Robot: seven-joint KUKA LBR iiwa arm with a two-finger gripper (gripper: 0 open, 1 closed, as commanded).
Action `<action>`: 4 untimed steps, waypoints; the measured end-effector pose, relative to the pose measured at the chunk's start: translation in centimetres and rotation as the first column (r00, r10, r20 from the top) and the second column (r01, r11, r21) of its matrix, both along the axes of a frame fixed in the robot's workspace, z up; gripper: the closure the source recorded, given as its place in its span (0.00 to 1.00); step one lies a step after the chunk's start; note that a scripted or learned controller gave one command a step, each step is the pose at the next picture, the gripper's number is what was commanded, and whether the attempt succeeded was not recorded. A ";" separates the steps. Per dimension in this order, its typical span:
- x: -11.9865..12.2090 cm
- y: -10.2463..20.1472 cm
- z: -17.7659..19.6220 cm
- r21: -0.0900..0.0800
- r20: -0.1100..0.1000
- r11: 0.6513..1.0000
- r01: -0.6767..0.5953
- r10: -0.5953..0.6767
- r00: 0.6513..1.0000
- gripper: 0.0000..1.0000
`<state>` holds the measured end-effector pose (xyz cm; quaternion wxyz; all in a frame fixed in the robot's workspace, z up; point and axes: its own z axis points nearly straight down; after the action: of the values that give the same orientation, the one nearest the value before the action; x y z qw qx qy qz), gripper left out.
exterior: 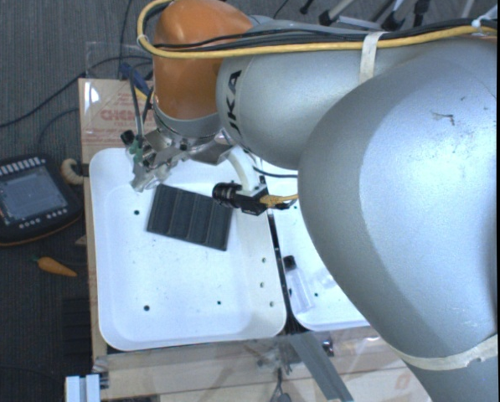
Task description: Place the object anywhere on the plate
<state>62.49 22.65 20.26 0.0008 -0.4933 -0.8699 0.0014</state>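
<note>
Dark grey and ribbed, the plate (190, 217) lies flat in the left bin (132, 308), toward its 12 o'clock end. Your tool (146, 167) hangs just off the plate's 11 o'clock corner; you cannot tell its state, nor can you make out the object from here. If nothing is gripped, any release is wasted; a low pass could also nudge the plate.
</note>
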 end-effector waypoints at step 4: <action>-8.2 0.8 7.9 0.001 0.008 0.043 -0.999 0.999 0.043 1.00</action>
<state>54.32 23.45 28.19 -0.0012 0.2457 -0.9693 -0.0021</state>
